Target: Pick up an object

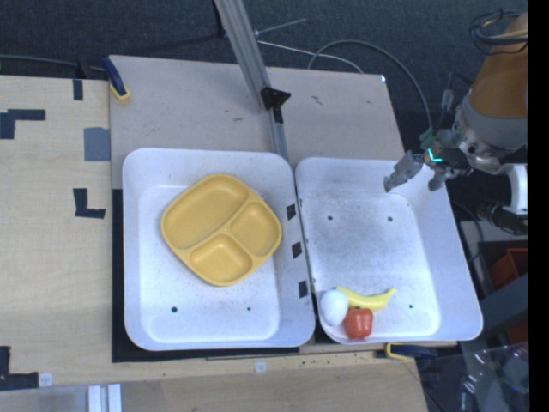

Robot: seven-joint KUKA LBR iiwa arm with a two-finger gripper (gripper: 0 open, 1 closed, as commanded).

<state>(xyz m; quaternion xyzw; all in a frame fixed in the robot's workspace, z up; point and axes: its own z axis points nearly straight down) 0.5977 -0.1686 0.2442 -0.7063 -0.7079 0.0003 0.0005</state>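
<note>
The gripper (417, 173) hung open and empty over the right bin's (369, 230) far edge — it needed to reach toward the near corner and close squarely on 1 item, say the banana (371, 298) beside the white egg (333, 306) and red pepper (359, 322).

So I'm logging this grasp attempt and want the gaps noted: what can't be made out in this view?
- pincer: small and blurred at the right bin top edge; finger state unclear.
- Arm above the orange band: cut off by the frame's right side.
- White object, red object, banana: clustered; identity of first two too small to tell.
</note>
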